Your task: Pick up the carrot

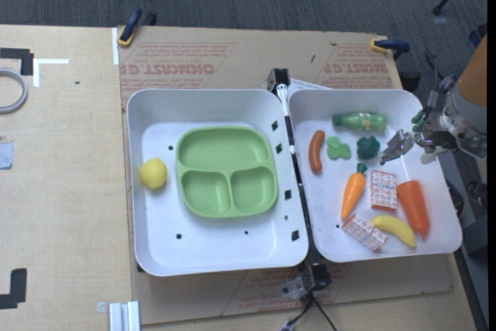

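Orange carrot [353, 193] with green top, yellow lemon [153, 174], green divided plate [227, 171], yellow banana [394, 230], white bins [147, 236]

in the left bin [147, 244]: divided plate [228, 171], lemon [153, 174] to its left. in the right bin [329, 240]: carrot [353, 193] between sausage [315, 150] and small box [384, 191], banana [394, 230] nearest.

Grey arm [465, 116], orange band, metal gripper [411, 145].

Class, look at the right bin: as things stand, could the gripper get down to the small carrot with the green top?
Probably yes. The gripper hovers over the right bin, up and right of the carrot. Nothing lies on the carrot, though the red-and-white carton sits close beside it.
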`<state>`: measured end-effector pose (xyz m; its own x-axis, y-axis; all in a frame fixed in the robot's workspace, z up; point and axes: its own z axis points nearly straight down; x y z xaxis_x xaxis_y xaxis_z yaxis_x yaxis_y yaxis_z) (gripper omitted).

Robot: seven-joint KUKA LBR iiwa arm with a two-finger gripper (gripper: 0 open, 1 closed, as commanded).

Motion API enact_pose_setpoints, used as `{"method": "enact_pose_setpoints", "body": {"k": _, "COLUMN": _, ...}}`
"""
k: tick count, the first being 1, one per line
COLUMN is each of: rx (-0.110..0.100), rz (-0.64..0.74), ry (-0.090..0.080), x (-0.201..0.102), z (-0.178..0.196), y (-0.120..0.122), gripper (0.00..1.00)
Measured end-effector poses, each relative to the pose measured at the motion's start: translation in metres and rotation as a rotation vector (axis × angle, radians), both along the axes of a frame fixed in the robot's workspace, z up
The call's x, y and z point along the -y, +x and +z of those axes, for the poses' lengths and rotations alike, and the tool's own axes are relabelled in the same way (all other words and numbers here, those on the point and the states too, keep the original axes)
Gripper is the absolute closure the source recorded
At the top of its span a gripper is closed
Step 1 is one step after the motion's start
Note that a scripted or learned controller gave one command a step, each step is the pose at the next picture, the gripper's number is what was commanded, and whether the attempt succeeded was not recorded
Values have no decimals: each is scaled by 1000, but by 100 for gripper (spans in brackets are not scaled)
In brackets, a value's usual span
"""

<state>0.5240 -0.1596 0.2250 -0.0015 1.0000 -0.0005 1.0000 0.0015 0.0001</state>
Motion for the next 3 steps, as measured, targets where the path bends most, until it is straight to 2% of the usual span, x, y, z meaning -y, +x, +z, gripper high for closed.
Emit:
{"method": "enact_pose_setpoints", "body": {"k": 1, "rx": -1, "rz": 62, "ry": 1, "x": -66, "z": -133, "y": -7, "gripper": 0}}
{"method": "enact_pose_setpoints", "body": {"k": 2, "rx": 0, "rz": 58, "ry": 1, "x": -65, "z": -123, "y": -6, "gripper": 100}}
{"method": "enact_pose_setpoints", "body": {"k": 3, "rx": 0, "rz": -271, "ry": 1, "x": -145, "z": -33, "y": -19, "gripper": 100}}
